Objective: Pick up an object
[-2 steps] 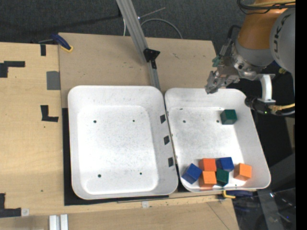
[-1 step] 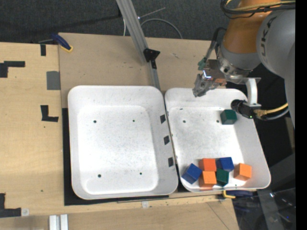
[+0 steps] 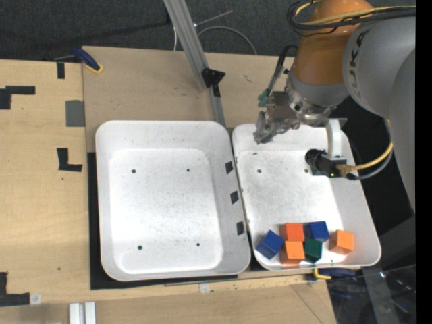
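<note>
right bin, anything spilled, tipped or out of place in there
Nothing stands out. The blocks sit bunched along the near edge of the right bin: blue block, orange blocks, green block. None has spilled over the rim.

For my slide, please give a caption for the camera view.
Gripper above the right bin's far edge; coloured blocks clustered at its near end.

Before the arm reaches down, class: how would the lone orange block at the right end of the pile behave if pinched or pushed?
The orange block looks rigid with flat faces, so it should slide, not roll. It seems small, probably light. It sits near the bin wall, so a push might jam it there.
</note>
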`<state>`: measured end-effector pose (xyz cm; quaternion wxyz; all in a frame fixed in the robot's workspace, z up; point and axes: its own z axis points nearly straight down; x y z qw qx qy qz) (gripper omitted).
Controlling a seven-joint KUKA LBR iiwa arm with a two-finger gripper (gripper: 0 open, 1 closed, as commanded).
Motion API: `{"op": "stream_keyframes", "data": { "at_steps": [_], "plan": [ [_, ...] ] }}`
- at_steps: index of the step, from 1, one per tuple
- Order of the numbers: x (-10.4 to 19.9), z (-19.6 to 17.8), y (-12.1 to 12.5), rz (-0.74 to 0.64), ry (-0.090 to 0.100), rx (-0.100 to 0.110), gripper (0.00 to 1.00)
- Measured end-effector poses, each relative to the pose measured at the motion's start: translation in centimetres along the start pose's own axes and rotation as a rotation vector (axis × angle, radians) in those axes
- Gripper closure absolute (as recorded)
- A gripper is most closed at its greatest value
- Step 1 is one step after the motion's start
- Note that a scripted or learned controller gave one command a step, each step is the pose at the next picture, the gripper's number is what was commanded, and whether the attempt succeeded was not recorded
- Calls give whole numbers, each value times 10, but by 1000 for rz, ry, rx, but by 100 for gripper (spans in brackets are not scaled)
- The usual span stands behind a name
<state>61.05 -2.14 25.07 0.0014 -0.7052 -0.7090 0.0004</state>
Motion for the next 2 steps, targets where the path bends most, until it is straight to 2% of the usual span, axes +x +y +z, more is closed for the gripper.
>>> {"op": "stream_keyframes", "data": {
  "at_steps": [1, 2],
  "plan": [
    [51, 10, -1, -1, 0, 0, 100],
    [97, 10, -25, -1, 0, 1, 100]
  ]
}}
